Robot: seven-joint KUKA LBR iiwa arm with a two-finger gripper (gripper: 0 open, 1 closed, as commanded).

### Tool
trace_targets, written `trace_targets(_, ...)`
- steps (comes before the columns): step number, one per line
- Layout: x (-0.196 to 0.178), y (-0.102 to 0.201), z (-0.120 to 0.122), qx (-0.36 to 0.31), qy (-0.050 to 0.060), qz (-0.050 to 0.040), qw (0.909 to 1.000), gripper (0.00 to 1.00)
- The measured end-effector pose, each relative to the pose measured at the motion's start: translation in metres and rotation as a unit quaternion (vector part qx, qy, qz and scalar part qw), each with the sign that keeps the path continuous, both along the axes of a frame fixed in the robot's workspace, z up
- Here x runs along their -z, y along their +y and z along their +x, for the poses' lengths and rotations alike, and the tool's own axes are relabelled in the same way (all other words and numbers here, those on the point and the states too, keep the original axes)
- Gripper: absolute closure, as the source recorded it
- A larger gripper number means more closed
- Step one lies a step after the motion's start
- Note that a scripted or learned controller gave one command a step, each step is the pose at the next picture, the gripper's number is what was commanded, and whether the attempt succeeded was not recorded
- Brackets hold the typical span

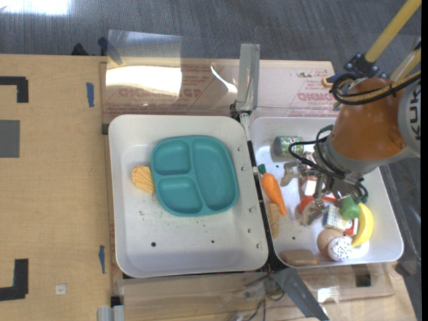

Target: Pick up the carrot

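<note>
The small orange carrot with a green top [272, 190] lies in the right-hand shallow white bin [391, 209], close against its left wall, its green end pointing up the view and its tip slanting down and to the right. The grey arm with the orange band [366, 127] reaches in from the right and hangs over the middle of that bin. Its metal gripper [313, 182] sits just to the right of the carrot, apart from it, with nothing of the carrot between the fingers; whether they are spread or closed I cannot tell, since they blur into the clutter beneath.

Around the gripper lie a green and white can [286, 145] near the bin's upper left, a yellow banana [364, 225] toward the right, a green-topped red toy [347, 209] beside it, and a round tan and white speckled piece [336, 245] near the lower edge.

The left-hand white bin [127, 233] holds a teal divided plastic plate [194, 174] with a pale yellow shell-shaped toy [142, 178] touching its left rim.
</note>
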State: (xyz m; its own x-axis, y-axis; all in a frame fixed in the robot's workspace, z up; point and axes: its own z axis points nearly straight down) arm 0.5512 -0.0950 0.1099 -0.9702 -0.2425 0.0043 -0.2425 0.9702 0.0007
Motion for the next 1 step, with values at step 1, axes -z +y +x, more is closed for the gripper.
trace_targets(1,-0.0760,0.0513,-0.0627,0.306,-0.004,0.0005,0.9520,0.00)
